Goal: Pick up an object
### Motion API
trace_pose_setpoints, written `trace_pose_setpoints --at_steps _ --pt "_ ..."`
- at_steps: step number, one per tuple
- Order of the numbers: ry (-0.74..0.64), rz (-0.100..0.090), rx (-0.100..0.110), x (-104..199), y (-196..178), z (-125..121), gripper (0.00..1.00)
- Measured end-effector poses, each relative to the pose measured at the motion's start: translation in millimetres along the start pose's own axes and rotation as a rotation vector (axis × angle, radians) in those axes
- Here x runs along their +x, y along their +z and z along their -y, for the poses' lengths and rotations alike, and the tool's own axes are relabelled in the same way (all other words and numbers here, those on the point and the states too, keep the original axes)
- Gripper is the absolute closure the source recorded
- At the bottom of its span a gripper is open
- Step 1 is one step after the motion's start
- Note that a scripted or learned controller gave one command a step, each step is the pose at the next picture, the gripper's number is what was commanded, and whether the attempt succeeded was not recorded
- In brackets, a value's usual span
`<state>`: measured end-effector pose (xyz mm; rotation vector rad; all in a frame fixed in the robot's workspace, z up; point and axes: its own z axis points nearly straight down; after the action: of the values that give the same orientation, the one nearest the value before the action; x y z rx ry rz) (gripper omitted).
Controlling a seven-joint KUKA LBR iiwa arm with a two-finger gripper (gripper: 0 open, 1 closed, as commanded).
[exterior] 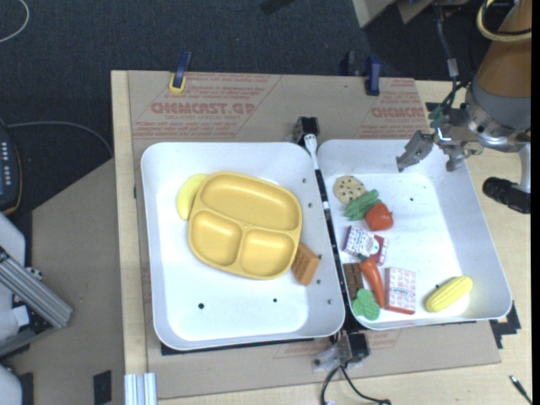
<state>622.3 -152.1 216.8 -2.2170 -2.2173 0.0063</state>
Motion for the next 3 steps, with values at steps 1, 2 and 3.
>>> trace_pose_setpoints --at_steps 1,2,3 --pt "-0.001 0.0 -0.001 4 44 -3 0.0" --pt "0.0 0.0 0.0 6 108 -3 0.0" --pt "0.0 0.0 -0.008 7 129 -5 0.0"
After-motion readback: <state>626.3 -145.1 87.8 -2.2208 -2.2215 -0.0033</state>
